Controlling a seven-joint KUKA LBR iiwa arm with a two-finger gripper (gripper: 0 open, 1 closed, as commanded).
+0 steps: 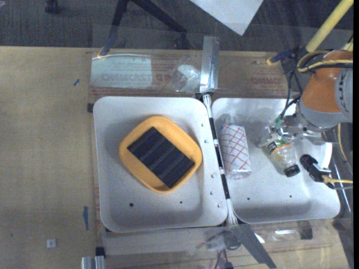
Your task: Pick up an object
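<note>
Taking the divider (217, 150) between the two white bins as the landmark, the near ground holds little: the front rims of both bins and bare bin floor. Further back and left of the divider, the yellow dish with a dark ribbed insert (160, 153) lies in the middle of the left bin (106, 206), well apart from the arm. Just right of the divider, lying along it with its long axis running near to far, is the packet with a red lattice print (234, 149). Further right in the right bin (314, 203), the small clear bottle with a dark cap (283, 157) lies tilted, cap toward the near right. The hand (280, 132) hangs just above and behind that bottle; whether it is open or closed on anything I cannot tell amid the clutter. The bottle looks the likeliest target, lying directly below the hand, while the packet lies to its left.
</note>
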